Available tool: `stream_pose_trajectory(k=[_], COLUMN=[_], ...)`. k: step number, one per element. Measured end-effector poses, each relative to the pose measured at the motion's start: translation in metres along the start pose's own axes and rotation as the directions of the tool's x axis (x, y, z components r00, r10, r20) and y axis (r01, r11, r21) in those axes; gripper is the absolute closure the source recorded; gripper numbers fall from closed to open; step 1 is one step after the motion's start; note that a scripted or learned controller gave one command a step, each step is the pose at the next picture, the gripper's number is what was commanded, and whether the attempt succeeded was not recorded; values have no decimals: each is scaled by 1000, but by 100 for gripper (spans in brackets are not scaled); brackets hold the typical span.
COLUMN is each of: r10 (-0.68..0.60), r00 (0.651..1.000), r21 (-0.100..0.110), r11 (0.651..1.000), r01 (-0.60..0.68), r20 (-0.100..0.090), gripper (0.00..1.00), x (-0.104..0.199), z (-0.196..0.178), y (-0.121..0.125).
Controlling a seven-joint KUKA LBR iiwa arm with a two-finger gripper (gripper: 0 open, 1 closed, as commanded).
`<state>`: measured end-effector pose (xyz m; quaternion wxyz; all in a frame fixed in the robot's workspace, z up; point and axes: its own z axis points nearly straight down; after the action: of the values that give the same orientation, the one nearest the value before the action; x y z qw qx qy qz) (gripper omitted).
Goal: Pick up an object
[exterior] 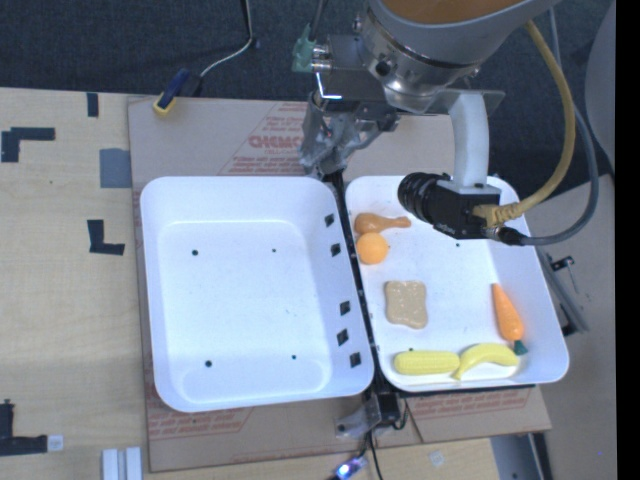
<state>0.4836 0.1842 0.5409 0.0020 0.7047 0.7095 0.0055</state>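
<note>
A pale wooden desk [60, 298] with black tape marks carries a cardboard sheet [230, 138], and the two white bins sit on it side by side. At the 11 o'clock corner of the sheet lies a small yellow and blue clip [170, 93] on a thin cable.

The left bin [240, 298] takes up the middle of the view. The arm [450, 8] comes in from 1 o'clock, and its jaws hang over the 12 o'clock end of the seam where the two bins meet. They are dark and seen from above, so whether they are wide or narrow cannot be told.

The right bin [455, 278] holds every thing that could be picked. At its 10 o'clock corner lies an orange drumstick [378, 223], with an orange ball [372, 250] just beside it toward 6 o'clock. A tan slice of toast [406, 303] lies flat nearer the middle, on the 9 o'clock side. Along the 6 o'clock wall lie a yellow corn cob [425, 363] and a banana [488, 358], touching end to end. A carrot [507, 311] lies by the 3 o'clock wall, its green tip toward 6 o'clock, near the banana.
</note>
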Motion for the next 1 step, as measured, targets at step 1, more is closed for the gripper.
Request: stream_pose_trajectory(k=[1], r10=[0], r00=[1000], r21=[12], r11=[1000], r01=[0], r20=[5], gripper=[100], x=[52], z=[7], y=[0])
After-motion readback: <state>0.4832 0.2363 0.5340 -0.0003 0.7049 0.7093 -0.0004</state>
